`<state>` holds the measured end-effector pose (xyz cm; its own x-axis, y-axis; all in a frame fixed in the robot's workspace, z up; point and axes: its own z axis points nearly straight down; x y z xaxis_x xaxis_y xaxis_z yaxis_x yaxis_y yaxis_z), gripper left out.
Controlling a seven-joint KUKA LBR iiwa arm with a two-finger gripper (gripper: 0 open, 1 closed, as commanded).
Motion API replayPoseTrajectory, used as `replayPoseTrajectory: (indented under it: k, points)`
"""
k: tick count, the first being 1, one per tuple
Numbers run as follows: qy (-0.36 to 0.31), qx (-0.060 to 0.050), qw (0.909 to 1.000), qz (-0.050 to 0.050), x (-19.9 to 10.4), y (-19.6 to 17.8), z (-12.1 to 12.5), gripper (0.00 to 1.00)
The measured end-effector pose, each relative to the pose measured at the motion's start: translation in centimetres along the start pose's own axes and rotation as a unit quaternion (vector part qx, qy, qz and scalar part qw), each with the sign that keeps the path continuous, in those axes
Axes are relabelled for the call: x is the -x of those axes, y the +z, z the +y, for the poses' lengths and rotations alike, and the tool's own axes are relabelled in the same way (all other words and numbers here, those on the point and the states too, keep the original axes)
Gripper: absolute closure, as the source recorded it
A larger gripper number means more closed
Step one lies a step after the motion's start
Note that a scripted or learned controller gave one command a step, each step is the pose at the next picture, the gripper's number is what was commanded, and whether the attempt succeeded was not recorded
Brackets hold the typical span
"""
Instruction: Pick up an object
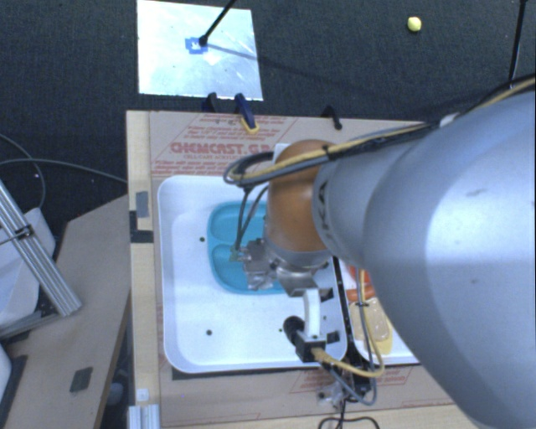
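One smooth, glossy blue plastic dish point(224, 251) lies in the white bin point(180, 276), mid-frame, touching the gripper point(255, 264); its grip I cannot tell.

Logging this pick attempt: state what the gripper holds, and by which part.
Cannot be told. The arm hangs over the blue object in the left bin, and its wrist covers any contact with it.

cardboard sheet point(209, 138) with red print under the bins | shiny foil square point(199, 50) on dark floor behind | small yellow ball point(414, 24) far back right | metal rails point(33, 260) at left | black cables point(50, 167) on floor
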<state>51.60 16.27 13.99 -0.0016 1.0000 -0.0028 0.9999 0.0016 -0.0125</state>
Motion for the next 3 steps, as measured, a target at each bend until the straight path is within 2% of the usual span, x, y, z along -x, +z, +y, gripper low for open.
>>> replayPoseTrajectory:
  k: [1, 2, 3]
  points:
    - [0.003, 0.013, 0.9999, 0.001, 3.2, -6.0, 9.9, 1.0]
    - [0.0, 0.007, 1.0, 0.002, 2.9, -9.3, 5.6, 1.0]
    - [-0.002, 0.006, 1.0, 0.003, 1.5, -12.6, -0.6, 1.0]
